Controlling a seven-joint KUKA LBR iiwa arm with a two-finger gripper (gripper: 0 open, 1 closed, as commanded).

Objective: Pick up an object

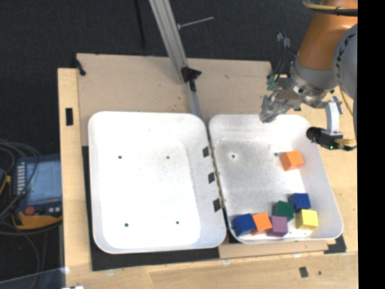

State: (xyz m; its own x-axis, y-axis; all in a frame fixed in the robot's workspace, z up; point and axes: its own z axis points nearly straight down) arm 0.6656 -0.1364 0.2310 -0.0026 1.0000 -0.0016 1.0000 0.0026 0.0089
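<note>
Fingers (268, 109) of the arm (322, 38) are seen drawn together to a single narrow tip, with nothing held between them. They hang over the far rim of the right bin (252, 176), in the upper right of the frame, above the bin's upper right corner.

Seven cubes are held by that bin. A lone orange cube (292, 160) lies apart at the right of centre, nearest to the tip. The others are crowded along the lower edge: a blue cube (243, 224), a second orange cube (262, 221), a purple cube (279, 224), a green cube (283, 209), another blue cube (299, 201) and a yellow cube (307, 218), several of them touching. The left bin (150, 173) sits beside it on the counter (138, 83).

The step in hand is judged to be the approach, no object having yet been taken. For the next move, the tip would have to be opened, carried down-frame and lowered squarely over one cube. The lone orange cube is judged the easiest target, since clear room is left on all its sides.
</note>
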